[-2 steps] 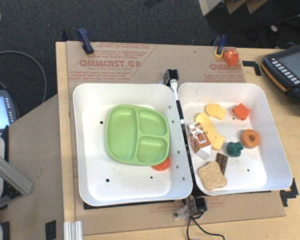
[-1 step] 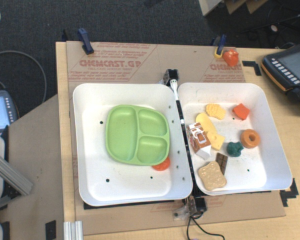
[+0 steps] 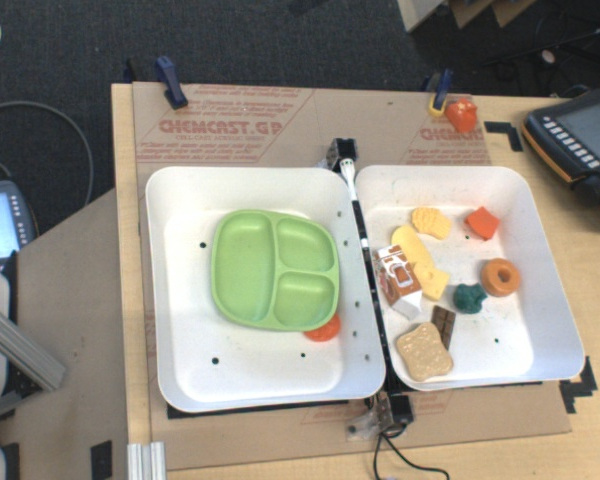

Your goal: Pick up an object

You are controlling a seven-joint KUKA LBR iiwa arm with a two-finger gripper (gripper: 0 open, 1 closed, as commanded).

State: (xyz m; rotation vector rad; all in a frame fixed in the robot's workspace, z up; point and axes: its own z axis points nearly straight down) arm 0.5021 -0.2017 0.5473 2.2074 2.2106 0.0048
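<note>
The right bin (image 3: 540, 268) holds several small toy foods. A yellow ridged piece (image 3: 431, 223) lies near its back, an orange-red block (image 3: 482, 223) to its right. A pale yellow wedge (image 3: 420, 261) lies beside a brown-and-white carton (image 3: 398, 273). A brown doughnut (image 3: 500, 278) and a dark green lump (image 3: 468, 297) sit toward the right. A tan slice of bread (image 3: 423, 352) and a dark brown bar (image 3: 443, 326) lie near the front.
The left bin (image 3: 180, 348) bears a green divided plate (image 3: 276, 269) with a red-orange piece (image 3: 322, 330) poking out from under its front edge. Clamps (image 3: 170, 81) hold the cardboard at the back. A tablet (image 3: 570, 143) lies at the right.
</note>
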